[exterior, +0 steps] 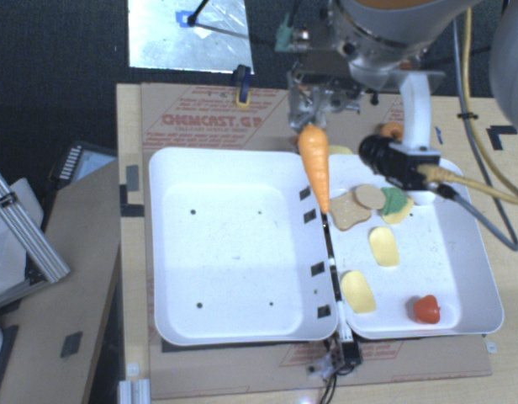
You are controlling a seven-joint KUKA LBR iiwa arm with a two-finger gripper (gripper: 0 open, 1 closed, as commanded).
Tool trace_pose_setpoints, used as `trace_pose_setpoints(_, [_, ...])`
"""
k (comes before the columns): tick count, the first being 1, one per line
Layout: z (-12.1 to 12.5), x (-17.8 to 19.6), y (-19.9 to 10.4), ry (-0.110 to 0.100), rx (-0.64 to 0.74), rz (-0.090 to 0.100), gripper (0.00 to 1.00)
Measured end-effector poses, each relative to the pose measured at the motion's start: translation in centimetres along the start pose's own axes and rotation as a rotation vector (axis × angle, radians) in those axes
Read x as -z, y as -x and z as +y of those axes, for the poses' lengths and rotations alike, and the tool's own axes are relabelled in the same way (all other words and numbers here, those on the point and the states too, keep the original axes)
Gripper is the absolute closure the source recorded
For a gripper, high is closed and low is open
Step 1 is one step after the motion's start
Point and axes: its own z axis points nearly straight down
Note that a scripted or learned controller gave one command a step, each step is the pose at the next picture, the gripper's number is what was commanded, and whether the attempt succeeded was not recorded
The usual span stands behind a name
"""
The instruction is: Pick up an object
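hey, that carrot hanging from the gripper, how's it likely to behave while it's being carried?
The carrot looks stiff, keeping a straight line below the gripper. Gripped at its thick top end, with the tip pointing down, it may swing. Its smooth tapered skin looks slippery, so it could slide out.

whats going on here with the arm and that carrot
The arm's claw has a carrot by its thick end, and it hangs point-down over the divide between the two white bins. The right bin has the other toy foods: a bread slice, two yellow pieces and a red strawberry. So the pick looks done for now, with the carrot lifted at the back of the bins.
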Motion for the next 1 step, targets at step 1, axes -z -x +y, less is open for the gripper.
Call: trace_pose_setpoints(1, [-3.44,-12.99,0.52,-0.021,0.0,-0.006,1.0])
